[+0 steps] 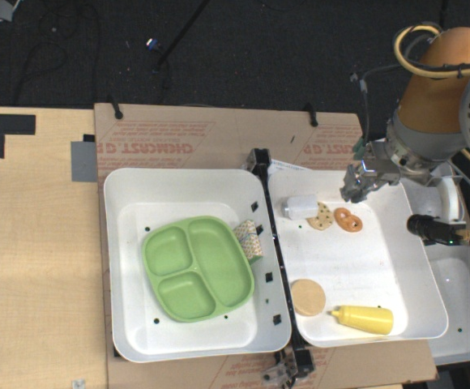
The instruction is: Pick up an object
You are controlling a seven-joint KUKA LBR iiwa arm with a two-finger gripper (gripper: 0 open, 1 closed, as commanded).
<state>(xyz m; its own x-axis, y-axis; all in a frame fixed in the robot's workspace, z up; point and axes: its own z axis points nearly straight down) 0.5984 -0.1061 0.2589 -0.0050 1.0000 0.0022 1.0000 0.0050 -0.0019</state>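
The right bin [413, 258] holds an orange pretzel-shaped ring [348, 220], a speckled tan cookie piece [322, 217], a small white bottle [299, 207], a round tan disc [308, 297] and a yellow mustard bottle [366, 318] lying on its side. My gripper [355, 186] hangs over the bin's far edge, just above and slightly right of the orange ring. Nothing shows between its fingers.
The left bin [130, 217] carries a green divided plate [197, 267] with a patterned cloth-like item [249, 238] at its right rim. A black divider [269, 241] runs between the bins. A black cylindrical part [433, 228] sticks in at the right bin's edge.
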